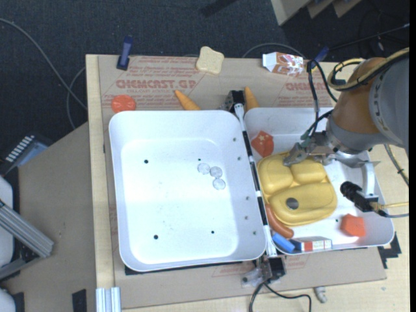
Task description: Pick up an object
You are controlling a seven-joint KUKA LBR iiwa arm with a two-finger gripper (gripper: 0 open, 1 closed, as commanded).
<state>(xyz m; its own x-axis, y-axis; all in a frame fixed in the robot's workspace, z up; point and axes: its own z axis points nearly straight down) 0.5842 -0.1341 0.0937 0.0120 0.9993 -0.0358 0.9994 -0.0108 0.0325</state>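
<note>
- Two shallow white bins sit side by side on one brown board (pixel 162 86); red print on the board reads "CHEMCAST GP" as far as I can make out.
- The left bin (pixel 130 174) holds three small clear discs (pixel 211 174), bunched together near its middle.
- The right bin (pixel 286 119) is crowded — one big yellow moulded piece (pixel 299 194) takes up its centre.
- Against that yellow piece: one orange-red block (pixel 262 143) at its far-left corner, one orange block (pixel 353 225) off its near-right side, one blue-tipped marker (pixel 300 244) along its near edge with a label too small to read.
- The gripper (pixel 305 149) is just above the yellow piece's far edge; its fingers are hidden from here, so I cannot tell whether they grip anything.
- Beyond the bins, on the board: one bread-shaped toy (pixel 209 60), one small carton (pixel 283 62), one blue clip (pixel 124 52), one orange disc (pixel 123 103) — and a carrot-like piece (pixel 186 101).
</note>
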